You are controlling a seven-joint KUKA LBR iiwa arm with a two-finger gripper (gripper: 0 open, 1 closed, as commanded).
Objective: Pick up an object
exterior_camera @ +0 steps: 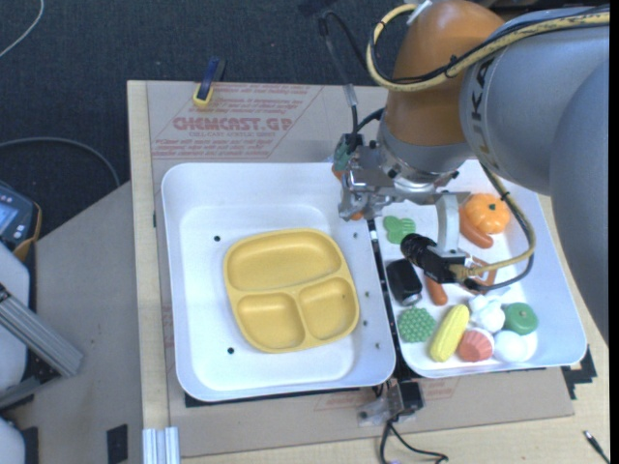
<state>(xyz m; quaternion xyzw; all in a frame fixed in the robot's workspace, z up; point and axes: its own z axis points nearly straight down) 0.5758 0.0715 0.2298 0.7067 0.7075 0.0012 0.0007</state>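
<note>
**Arm over right bin, nothing visibly grasped**

Left to right:

- Left bin point(184, 259): holds a yellow divided tray point(290, 288), lying flat near the middle. Stiff plastic, light, but wide and shallow, so I'd say a poor target for a two-finger grip except at the rim.
- Divider between the bins: the end effector point(366, 199) sits just above it, at the far end of the right bin point(551, 298). The wrist housing hides its tips, so I cannot tell if it's spread or pressed together. Nothing seen pinched.
- Right bin, near the divider: black remote-like block point(403, 280), green leaf piece point(397, 227) and green bumpy piece point(417, 324). The leaf piece is closest to the end effector.
- Centre of the right bin: yellow corn point(450, 332), small orange carrot point(436, 291), pink shell-like piece point(475, 345).
- Far right: orange pumpkin point(484, 215), white egg-like pieces point(490, 314), green round piece point(519, 317).

Handling guess: all toy food, light, rigid, smooth plastic, so slip risk on the round ones. The corn looks like the easiest grab: long, textured, take it across the short axis mid-length. The cluster is tight, with items touching, so neighbours will likely get nudged.
</note>
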